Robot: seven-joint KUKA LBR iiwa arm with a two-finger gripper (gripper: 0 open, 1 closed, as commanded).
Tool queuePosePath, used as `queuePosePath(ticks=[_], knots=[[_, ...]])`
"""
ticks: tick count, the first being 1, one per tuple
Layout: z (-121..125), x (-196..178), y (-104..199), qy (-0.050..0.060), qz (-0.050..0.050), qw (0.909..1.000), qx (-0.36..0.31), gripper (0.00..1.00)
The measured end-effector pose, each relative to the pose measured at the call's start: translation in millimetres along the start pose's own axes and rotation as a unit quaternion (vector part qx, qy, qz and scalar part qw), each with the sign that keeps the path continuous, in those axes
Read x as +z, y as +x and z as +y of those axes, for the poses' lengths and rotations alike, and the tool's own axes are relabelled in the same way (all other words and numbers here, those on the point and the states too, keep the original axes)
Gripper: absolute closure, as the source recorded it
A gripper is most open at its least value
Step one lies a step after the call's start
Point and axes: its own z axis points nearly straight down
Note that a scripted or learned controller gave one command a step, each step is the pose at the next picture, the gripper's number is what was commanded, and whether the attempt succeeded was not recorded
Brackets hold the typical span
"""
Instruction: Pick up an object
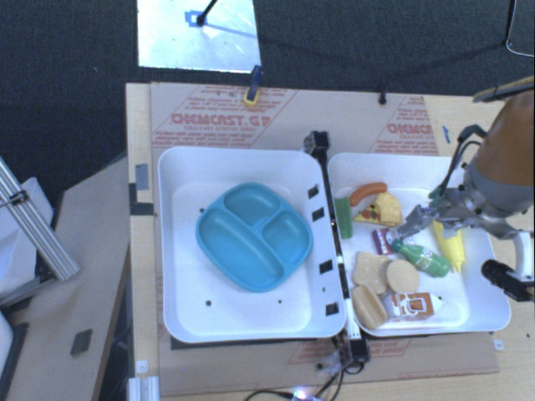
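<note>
The claw (415, 220) is down low in the right bin (485, 312), and I cannot tell if it is grabbing anything. The green bottle (423, 258) lies just below it, so no toy looks picked up yet.

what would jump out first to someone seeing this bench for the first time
The big blue divided plate lies alone in the left bin, the boldest patch of colour. Next comes the heap of toy food in the right bin: a hot dog, a green bottle and a yellow bottle. The claw hangs just above that heap, beside the green bottle.
</note>
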Motion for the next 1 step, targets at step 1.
queuePosePath(ticks=[1], knots=[[3.0, -6.1, 0.1, -0.006, -0.001, 1.0000, -0.001, 0.00]])
